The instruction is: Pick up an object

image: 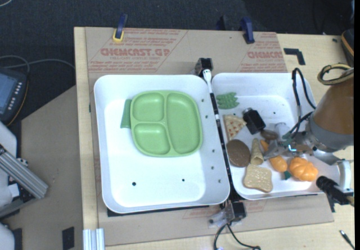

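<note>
Seemingly nothing is lifted yet: the arm (337,114) hangs low over the right bin (264,83), near the orange toy (304,169) and cracker (258,178). Its jaws are hidden, so I cannot tell their state.

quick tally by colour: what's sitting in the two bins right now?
Green: 2, tray and leafy piece
Black: 1, block
Orange: 2, pumpkin and carrot
Brown/tan: 4, cracker, cookie, cone, toast
Total: 9
</note>
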Tool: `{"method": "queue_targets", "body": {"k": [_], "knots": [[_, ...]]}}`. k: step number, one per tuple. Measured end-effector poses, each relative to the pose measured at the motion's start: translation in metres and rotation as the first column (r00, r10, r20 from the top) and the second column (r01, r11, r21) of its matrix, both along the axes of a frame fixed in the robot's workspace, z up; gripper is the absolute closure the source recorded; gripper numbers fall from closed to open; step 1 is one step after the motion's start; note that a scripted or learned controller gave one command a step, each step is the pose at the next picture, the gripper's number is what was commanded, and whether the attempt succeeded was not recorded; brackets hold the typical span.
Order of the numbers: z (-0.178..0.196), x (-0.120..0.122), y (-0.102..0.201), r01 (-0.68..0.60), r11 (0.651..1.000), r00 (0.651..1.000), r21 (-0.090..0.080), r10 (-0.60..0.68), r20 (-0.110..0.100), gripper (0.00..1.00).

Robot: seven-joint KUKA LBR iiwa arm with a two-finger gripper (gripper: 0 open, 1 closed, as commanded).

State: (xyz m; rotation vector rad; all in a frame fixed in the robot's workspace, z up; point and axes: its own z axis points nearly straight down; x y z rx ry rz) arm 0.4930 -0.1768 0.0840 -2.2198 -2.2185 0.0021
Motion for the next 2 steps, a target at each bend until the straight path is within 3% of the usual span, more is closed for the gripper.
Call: {"method": "queue_targets", "body": {"k": [1, 2], "knots": [[0.011, 0.0, 0.0, 0.001, 1.0, 1.0, -0.001, -0.001, 0.002, 1.0], [0.053, 0.001, 0.001, -0.001, 1.0, 1.0, -0.004, 0.001, 0.007, 1.0]]}}
